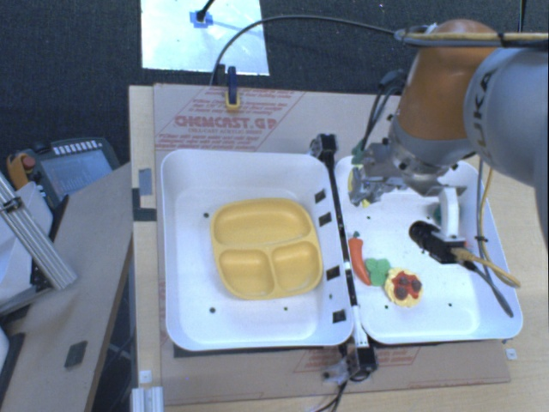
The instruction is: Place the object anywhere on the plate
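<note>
over the right bin [480, 316], the pincer [367, 187] is hanging near a yellowish object [357, 197]; whether it is clenched or released is impossible to tell.

You see two white bins [257, 166] side by side on cardboard sheet [257, 114]. Teach pendant [73, 172] sits at your left, aluminium rail [34, 239] beside it. Shiny square plate [202, 24] lies beyond bench.

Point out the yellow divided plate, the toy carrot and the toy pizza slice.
Yellow three-compartment plastic plate [262, 223]: camera view, top compartment floor.
Orange toy carrot with green top [358, 254]: camera view, orange body.
Toy pizza slice [403, 286]: camera view, topping centre.
</note>
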`<state>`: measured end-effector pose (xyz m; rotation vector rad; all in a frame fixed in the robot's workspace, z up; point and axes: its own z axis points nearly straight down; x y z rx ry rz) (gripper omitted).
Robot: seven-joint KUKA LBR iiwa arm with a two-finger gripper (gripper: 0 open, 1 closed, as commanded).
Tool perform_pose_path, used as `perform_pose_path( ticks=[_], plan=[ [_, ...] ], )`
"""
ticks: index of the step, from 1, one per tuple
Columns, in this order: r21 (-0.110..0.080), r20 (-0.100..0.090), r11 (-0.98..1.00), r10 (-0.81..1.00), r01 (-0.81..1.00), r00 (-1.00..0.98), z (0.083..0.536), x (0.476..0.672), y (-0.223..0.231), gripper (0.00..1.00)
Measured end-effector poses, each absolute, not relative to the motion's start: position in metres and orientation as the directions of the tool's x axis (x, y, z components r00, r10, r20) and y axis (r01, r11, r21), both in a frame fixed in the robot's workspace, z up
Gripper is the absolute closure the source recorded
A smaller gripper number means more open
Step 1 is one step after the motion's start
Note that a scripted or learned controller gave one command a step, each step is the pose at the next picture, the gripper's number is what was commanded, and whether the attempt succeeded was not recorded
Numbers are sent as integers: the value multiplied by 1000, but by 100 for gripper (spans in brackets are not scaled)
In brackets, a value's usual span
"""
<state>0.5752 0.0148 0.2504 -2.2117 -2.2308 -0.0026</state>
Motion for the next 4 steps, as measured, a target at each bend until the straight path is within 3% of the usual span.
perform_pose_path(
  ticks=[2,3,4],
  plan=[
    [2,1,7,1000,1000,-7,243,583,126,100],
    [-2,1,7,1000,1000,-7,214,575,158,100],
    [2,1,6,1000,1000,-6,231,572,157,100]
  ],
)
